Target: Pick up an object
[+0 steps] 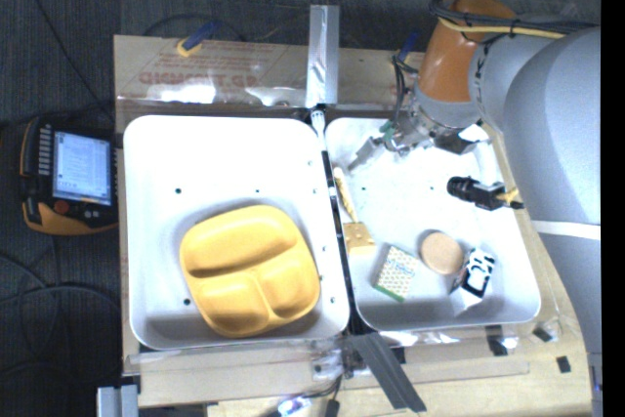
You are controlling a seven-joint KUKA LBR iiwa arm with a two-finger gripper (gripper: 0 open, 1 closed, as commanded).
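Gripper [383, 145] is hanging low over the far left corner of the right bin [527, 303], reaching in from the right. Cannot tell whether it is apart or together; the slant of the view is hiding that. Nothing is showing as held.

Nearest candidate: a brush-like tool [344, 195], lying just toward the camera from the gripper, hard against the wall the two bins are sharing. Its long axis is running along that wall, far to near. The narrow pale handle is pointing toward the gripper and the wider tan head is pointing toward the camera's side of the bin.

Further out, all near the front wall: a green-and-white patterned square [395, 271], a round tan disc [441, 252] just beside it, then a black-and-white item [476, 273] near the right corner. The three are sitting close, though whether any are touching is unclear.

Left bin [146, 161] is carrying a yellow divided tray [251, 267], well apart from the gripper.

Risks, as I am judging them:
- The brush is hugging the wall, so one side of a closing grip is likely lacking room; a descent there is risking a strike on the wall or a closure on nothing.
- Closing along the long axis rather than across it is likely pushing the handle away instead of pinching it.
- The flat square and disc are offering little height, so a grip is prone to skidding over them.
- The front cluster is tight, so reaching for one piece is risking a nudge to its neighbour.
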